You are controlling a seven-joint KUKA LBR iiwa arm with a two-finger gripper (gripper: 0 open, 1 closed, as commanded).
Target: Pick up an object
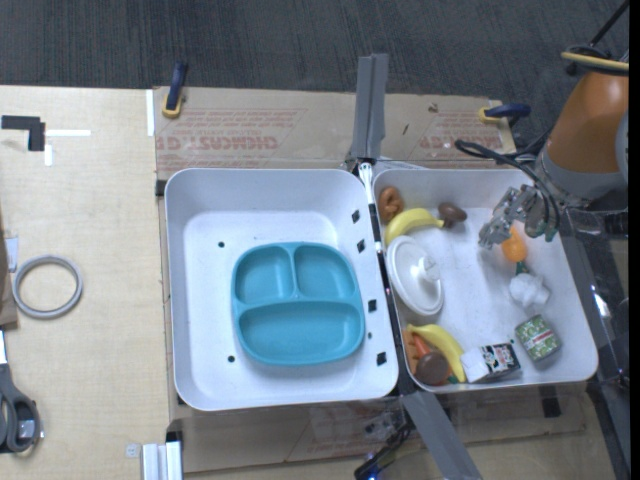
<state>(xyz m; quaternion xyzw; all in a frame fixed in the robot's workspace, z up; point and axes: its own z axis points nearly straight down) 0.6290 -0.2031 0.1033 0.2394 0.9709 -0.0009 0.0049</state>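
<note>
A pale wooden bench (80,198) bears two white bins (190,298). The pincer (508,220) hangs just above a small orange object (514,249); its axis and the pincer's grip cannot be told.

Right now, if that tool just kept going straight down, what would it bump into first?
Most likely the small orange object right under the tool in the right bin. Depth is hard to judge from above, so it could miss.
</note>
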